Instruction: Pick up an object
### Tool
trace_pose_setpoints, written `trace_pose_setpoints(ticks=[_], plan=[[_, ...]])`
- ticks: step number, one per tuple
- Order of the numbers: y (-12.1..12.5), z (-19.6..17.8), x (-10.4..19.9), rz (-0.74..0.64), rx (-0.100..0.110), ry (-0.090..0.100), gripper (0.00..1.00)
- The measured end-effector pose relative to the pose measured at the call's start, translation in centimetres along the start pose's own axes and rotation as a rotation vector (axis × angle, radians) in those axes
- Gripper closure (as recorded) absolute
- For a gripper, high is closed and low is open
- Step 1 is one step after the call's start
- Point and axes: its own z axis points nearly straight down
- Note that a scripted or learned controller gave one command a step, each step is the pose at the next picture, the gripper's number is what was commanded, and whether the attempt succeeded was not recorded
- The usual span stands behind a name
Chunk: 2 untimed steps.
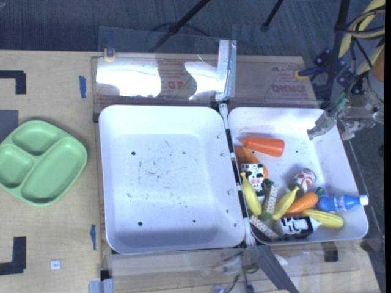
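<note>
we see the gripper (330,122) hanging over the far right corner of the right bin (342,163), and we cannot tell how it is set; nothing shows in its grasp.

the nearest candidate for picking is the orange carrot-like toy (264,145), lying alone on bare floor near the bin's far left side, close to the divider. its long axis runs roughly left to right in the camera view, tilted only a little, with the blunt end toward the right and the narrower end toward the left bin (162,176). we judge it to be light, stiff moulded plastic with a smooth, rounded skin, so it may roll or squirt out of a pinch. we would close across its short width at mid-length, fingers square to the long axis.

the rest sits heaped toward the near side: a yellow banana (251,198), a smaller orange carrot (302,202), a blue and white tube (342,202), a small ball (305,178), and a black and white cow-print piece (255,177), touching or overlapping one another, which we think makes a clean grip harder there.
</note>
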Motion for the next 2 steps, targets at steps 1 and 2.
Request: trace_pose_setpoints(ticks=[1, 2], plan=[[-10.2, 7.3, -1.5, -0.032, -0.002, 0.0, 0.0], [-9.6, 14.9, -2.9, 0.058, -0.008, 0.012, 0.0]])
